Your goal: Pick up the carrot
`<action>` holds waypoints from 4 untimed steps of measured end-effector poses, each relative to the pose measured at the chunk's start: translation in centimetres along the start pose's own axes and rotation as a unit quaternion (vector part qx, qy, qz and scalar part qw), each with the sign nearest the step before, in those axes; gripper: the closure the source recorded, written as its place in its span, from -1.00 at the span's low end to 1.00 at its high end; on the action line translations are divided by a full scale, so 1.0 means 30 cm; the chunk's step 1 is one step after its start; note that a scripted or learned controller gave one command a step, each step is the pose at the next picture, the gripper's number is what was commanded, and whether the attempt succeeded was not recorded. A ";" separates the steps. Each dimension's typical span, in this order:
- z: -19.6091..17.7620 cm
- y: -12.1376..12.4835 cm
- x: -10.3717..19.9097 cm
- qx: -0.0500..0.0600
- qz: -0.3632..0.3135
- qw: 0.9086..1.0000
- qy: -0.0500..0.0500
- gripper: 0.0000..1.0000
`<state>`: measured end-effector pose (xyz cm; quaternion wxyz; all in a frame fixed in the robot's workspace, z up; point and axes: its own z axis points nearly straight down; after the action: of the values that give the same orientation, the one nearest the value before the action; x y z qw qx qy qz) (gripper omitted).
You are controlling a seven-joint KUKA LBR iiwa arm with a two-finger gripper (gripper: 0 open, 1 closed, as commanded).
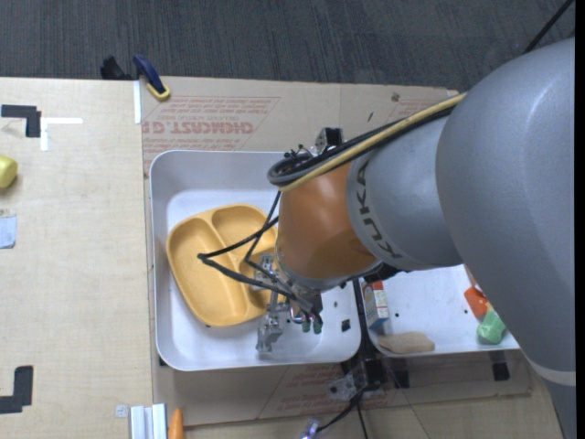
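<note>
So the end effector is down in the left bin, just off the near edge of the yellow divided plate. It's a tangle of metal and cables from this angle, so I can't tell if it's released or clenched, and I see nothing orange at it.

The only thing that looks like the carrot is an orange bit in the right bin, poking out from under the arm, touching or just beside a green piece. If that's it, the tool is in the wrong bin. My take: lift clear, cross the divider, then come down along the carrot's length.

What's in the way:
- the green piece, easy to nab by mistake
- a tan lump near the front wall
- a small red-and-white container by the divider

The arm hides most of the carrot, so how it's lying is a guess.
</note>
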<state>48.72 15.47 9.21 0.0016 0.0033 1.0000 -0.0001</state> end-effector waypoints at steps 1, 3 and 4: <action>-0.029 -0.004 -0.008 0.000 0.002 1.000 -0.002 1.00; -0.012 0.042 -0.047 0.004 -0.293 0.956 0.001 1.00; -0.139 0.023 -0.043 0.000 -0.171 0.985 0.001 1.00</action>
<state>50.01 16.16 13.39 0.0007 -0.1674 0.9859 -0.0002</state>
